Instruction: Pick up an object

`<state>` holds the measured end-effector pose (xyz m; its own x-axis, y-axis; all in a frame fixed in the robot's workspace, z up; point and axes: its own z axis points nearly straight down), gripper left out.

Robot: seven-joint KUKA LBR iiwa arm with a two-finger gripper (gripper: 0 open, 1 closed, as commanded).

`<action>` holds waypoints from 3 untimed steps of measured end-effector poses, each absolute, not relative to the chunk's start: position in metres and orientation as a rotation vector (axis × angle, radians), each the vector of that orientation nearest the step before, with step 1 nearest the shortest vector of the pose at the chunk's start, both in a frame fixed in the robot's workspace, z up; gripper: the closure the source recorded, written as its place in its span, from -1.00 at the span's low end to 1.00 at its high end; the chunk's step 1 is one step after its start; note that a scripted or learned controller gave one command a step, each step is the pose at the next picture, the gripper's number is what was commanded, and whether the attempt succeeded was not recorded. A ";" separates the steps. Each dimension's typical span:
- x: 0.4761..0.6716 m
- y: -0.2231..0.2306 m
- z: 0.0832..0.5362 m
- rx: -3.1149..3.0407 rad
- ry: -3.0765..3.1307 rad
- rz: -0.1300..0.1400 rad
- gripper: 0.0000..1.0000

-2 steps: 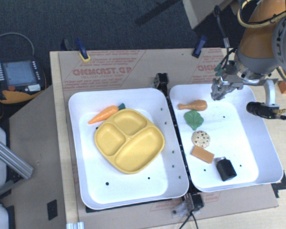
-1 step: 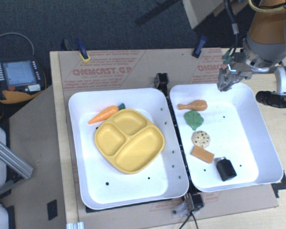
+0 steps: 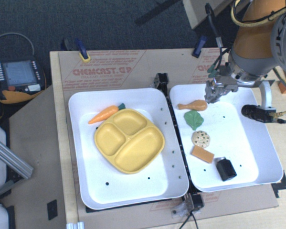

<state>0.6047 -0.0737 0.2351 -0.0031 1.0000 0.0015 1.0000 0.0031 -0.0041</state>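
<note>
On the bench, camera view: two shallow white bins side by side on a brown board.
Left bin [image 3: 83, 153]: holds a yellow divided plate [image 3: 129, 140] with three compartments, lying flat near the bin's middle.
Carrot [image 3: 103, 114]: orange with a green top, lying against the plate's upper left edge, tip pointing left.
Right bin [image 3: 260, 153]: holds five small items in its left half.
Drumstick [image 3: 193, 104]: tan, lying on its side near the bin's upper left corner, thin end pointing left.
Green leafy piece [image 3: 194, 119]: just below the drumstick.
Cookie [image 3: 200, 138]: round, pale with dark specks, below the green piece.
Orange-brown block [image 3: 202, 154]: flat, tilted, touching or just under the cookie's lower edge.
Black block [image 3: 226, 169]: near the bin's lower edge, right of the orange-brown block.
Arm: enters from the upper right, orange band above the wrist.
Gripper [image 3: 212, 96]: low over the right bin's upper left part, just beside the drumstick's thick end; contact cannot be confirmed.
Tool state: cannot tell whether released or clenched; nothing seen grasped.
</note>
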 end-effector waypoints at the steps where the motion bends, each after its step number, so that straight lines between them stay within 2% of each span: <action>1: 0.573 -0.026 0.224 -2.215 -2.221 0.004 1.00; 3: 0.522 0.064 0.211 -2.215 -2.222 0.004 1.00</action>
